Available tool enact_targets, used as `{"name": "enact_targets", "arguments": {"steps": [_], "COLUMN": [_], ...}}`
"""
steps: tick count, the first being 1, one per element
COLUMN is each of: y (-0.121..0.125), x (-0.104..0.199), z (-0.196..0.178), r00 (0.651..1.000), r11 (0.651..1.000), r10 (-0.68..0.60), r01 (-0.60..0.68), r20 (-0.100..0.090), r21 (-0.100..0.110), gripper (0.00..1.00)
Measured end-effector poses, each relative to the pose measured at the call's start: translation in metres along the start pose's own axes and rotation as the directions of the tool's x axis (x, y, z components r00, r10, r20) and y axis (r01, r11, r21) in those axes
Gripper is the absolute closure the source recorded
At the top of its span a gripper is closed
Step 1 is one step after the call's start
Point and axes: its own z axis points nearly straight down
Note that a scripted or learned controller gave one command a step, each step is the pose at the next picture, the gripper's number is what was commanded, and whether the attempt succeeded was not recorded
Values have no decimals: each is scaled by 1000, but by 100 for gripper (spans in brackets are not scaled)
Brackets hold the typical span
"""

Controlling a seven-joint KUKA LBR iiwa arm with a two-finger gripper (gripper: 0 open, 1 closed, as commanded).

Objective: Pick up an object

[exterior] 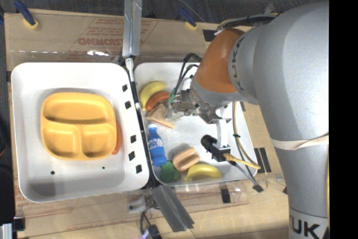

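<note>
Banana point(152, 90) lies just beside the gripper point(178, 107) in the right bin point(168, 71)

Smooth white plastic bins point(22, 120) are showing a soft sheen, holding a glossy yellow plastic tray point(78, 123), on brown matt cardboard point(72, 33).

Two shallow white plastic bins point(22, 120), one yellow compartment tray point(78, 123), two yellow toy bananas point(151, 89), one blue plastic bottle point(155, 146), one toy hot dog bun point(185, 158), one green toy point(169, 173)
</note>
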Motion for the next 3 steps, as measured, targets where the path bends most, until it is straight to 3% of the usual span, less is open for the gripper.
{"name": "enact_targets", "arguments": {"steps": [1, 2, 3], "y": [35, 34, 16], "x": [-51, -50, -38], "z": [-81, -79, -133], "r00": [994, 994, 992], "r11": [994, 994, 992], "r10": [110, 109, 125], "r01": [-110, -109, -125], "r20": [3, 2, 2], "r21": [8, 13, 8], "gripper": [100, 0, 0]}}
